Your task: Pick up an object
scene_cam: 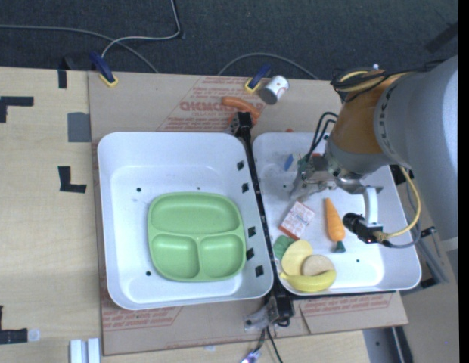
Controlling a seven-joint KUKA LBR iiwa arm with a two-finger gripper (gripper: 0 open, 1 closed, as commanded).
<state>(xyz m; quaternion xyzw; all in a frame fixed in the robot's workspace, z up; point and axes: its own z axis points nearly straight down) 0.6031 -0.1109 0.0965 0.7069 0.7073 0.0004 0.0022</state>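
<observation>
Gripper (309,181) is hanging low in the right bin (397,274), and I cannot tell if it is gripping anything. Going left to right: 1 green plate (197,235) is lying in the left bin (117,157), then a small packet (298,218), a banana (304,272), and a carrot (333,219).

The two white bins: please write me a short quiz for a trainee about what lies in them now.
1. True or false: the green tray lies in the left bin.
2. Which bin holds the carrot?
3. The pincer is over: A) the left bin, B) the right bin, C) the bench.

Key: 1 true; 2 the right bin; 3 B.
</observation>
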